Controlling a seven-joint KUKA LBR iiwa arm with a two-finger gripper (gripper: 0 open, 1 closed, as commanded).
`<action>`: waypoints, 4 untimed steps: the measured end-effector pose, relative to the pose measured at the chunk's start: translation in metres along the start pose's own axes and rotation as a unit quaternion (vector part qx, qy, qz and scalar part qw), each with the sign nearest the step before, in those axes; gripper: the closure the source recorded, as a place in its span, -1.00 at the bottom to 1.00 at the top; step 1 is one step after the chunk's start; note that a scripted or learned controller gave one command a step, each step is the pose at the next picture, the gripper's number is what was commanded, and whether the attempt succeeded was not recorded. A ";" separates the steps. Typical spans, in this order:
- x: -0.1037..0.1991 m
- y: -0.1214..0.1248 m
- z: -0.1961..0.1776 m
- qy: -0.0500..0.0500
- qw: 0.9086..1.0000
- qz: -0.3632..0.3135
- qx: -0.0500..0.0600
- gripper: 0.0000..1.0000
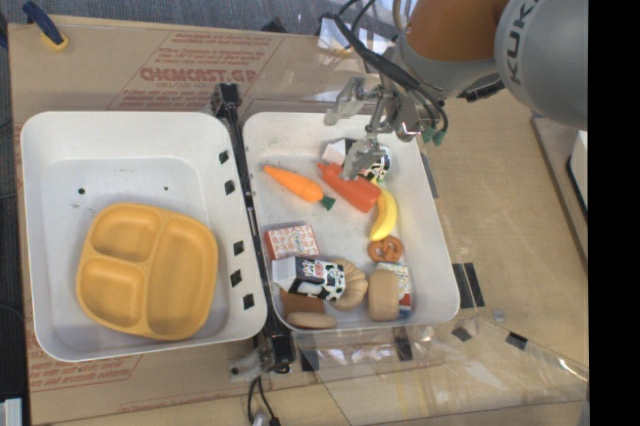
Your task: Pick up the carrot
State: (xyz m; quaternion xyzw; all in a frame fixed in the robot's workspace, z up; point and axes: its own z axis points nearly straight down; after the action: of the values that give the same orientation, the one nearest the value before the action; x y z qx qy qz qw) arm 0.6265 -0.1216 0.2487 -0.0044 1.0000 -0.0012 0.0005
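The carrot (293, 183) is orange with a small green stub at its right end. It lies flat in the upper left part of the right bin (430, 214), pointing down to the right. My gripper (367, 157) hangs over the bin's far middle, to the right of the carrot and a little beyond it, just above a red-orange piece (352, 191). There is a gap between the carrot and the gripper. A small black-and-white patterned thing sits right at the gripper's tip, and I cannot tell whether it is held.
Also in the right bin are a banana (384, 214), a pretzel (385, 250), a small red box (291, 240), a cow-print carton (320, 279) and bread-like pieces (383, 294). The left bin (60, 144) holds a yellow divided plate (148, 269). Cables hang above the gripper.
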 end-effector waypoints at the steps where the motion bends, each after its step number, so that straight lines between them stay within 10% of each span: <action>1: -0.016 0.003 0.115 0.005 0.999 -0.050 -0.003 -1.00; 2: -0.010 0.026 0.158 0.001 0.998 -0.061 -0.002 -1.00; 3: -0.013 0.027 0.145 -0.002 0.998 -0.064 -0.001 1.00; 4: 0.021 0.023 0.156 0.000 0.977 -0.213 -0.002 1.00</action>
State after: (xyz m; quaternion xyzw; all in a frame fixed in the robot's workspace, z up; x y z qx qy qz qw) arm 0.6057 -0.0994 0.0926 -0.2169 0.9762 0.0005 0.0005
